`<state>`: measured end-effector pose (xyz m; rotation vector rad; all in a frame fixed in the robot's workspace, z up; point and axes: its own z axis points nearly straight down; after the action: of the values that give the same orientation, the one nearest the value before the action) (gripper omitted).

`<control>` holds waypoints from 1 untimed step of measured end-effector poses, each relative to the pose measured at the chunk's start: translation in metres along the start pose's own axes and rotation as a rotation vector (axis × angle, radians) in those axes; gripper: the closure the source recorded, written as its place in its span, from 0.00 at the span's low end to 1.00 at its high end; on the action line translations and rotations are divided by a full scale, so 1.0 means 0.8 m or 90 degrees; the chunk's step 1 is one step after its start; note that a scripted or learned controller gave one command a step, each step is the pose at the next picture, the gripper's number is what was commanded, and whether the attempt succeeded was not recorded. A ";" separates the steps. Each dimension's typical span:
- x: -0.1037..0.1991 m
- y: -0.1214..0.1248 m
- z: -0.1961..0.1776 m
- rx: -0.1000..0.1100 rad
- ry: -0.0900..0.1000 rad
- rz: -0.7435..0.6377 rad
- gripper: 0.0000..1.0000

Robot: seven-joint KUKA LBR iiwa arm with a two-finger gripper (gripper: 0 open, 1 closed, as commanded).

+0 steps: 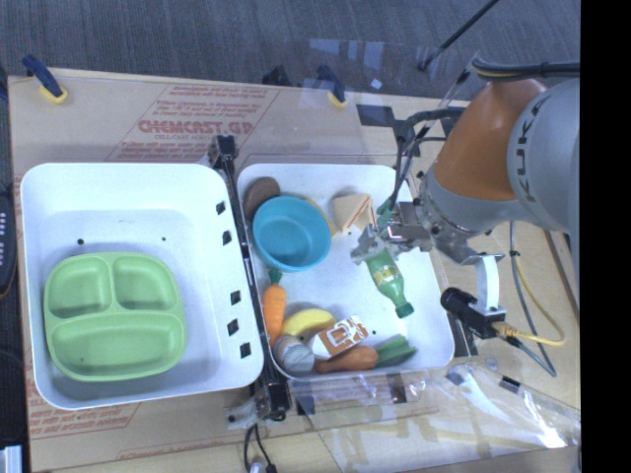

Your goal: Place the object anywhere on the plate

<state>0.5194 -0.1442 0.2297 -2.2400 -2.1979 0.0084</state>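
Camera view: we see our gripper (380, 242) over the right bin (426, 294), fingers pinching a green bottle (388, 282) that hangs below it. The plate (114, 315) lies far to its left.

Smooth matt green plastic plate (115, 315) at 9 o'clock, glossy blue plastic bowl (291, 232) near centre, shiny translucent green plastic bottle (387, 282) at 3 o'clock, smooth white plastic bins (39, 205), matt printed brown cardboard on the counter (148, 116), crinkled clear film (463, 412) at 5 o'clock

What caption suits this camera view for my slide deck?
Robot hand over a green bottle in the right bin; green plate waits left.
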 end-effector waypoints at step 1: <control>0.030 0.016 0.067 0.006 0.003 0.248 1.00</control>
<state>0.5322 -0.1202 0.1763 -2.6161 -1.7176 0.0132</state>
